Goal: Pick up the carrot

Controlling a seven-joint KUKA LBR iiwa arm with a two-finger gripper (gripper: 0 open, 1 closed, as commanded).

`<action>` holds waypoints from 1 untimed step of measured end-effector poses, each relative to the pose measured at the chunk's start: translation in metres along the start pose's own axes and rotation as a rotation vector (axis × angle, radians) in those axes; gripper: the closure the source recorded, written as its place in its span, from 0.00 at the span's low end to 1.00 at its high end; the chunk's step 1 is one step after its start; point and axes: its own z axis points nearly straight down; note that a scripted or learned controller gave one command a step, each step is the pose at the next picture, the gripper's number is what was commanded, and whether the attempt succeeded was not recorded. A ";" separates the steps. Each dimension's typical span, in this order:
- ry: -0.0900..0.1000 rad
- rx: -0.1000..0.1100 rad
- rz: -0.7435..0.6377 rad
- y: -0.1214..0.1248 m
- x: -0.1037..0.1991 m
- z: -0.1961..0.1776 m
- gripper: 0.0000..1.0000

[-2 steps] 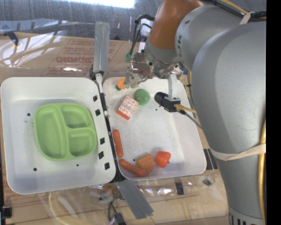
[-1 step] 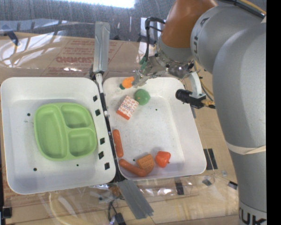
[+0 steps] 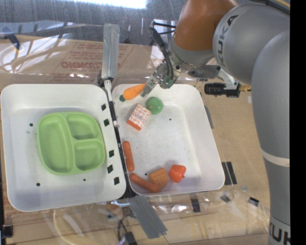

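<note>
**Camera view.** Carrot (image 3: pixel 134 91): orange, with a dark green tip at its left end, lying flat and a little aslant on the floor of the right bin (image 3: pixel 210 152), close under that bin's far wall and near its far left corner. Leaves little room on the carrot's far side, so a straight-down approach there is probably cramped by the rim.

Gripper (image 3: pixel 154 84): just right of the carrot and slightly beyond it, hanging from the grey KUKA arm (image 3: pixel 255 40) and slanting down toward the carrot's thick right end. Reaches to, or almost to, that end; contact not confirmable. Carries nothing visible. Opening too dark and foreshortened to read, so wide or narrow cannot be told. Tilt judged a consequence of the arm entering from the carrot's right and of the wall behind the carrot.

Green round fruit (image 3: pixel 154 105): just nearer than the carrot's right end, close enough to be nudged during a grasp. Red-and-white carton (image 3: pixel 138 117): nearer again, apart from the carrot. Red-orange toy foods (image 3: pixel 153 178): well apart from the carrot, clustered along the near wall, no hindrance. Green divided plate (image 3: pixel 71 143): well to the carrot's left and nearer, alone in the left bin (image 3: pixel 13 137).

Relation for the pick: carrot to the left of the end effector and slightly nearer the camera, lengthwise roughly in line with the slanted approach.
</note>
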 end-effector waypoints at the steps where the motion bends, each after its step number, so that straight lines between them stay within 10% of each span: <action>1: 0.002 0.002 0.364 -0.044 0.082 -0.001 1.00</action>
